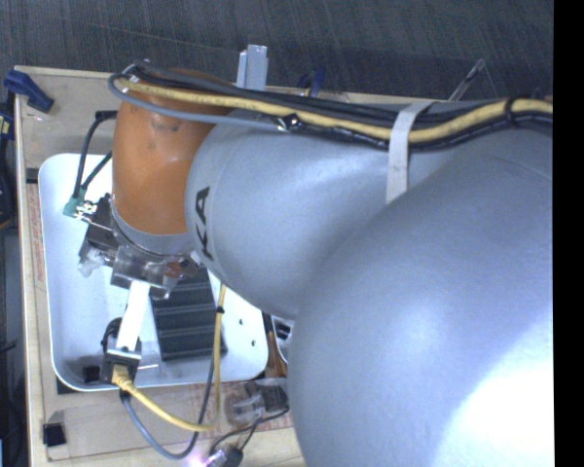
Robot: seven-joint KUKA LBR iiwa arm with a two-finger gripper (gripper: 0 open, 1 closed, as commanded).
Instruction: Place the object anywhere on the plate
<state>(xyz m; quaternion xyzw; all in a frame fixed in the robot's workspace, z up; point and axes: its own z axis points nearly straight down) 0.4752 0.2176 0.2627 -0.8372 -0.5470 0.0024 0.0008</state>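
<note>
The white bin of smooth plastic surrounds the claw. A white rounded piece, possibly the plate, lies to the claw's right, partly under the arm. The object's place cannot be told. The grey arm reaches low into the bin, its orange band above the claw. Claw state: cannot tell.

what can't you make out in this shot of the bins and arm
Right shallow white bin: camera view, covered by the grey arm.
Left shallow white bin: camera view, middle and right side under the orange band.
Plate and object: camera view, arm covers them.
Pincer: camera view, too cluttered to tell whether it holds anything.
</note>
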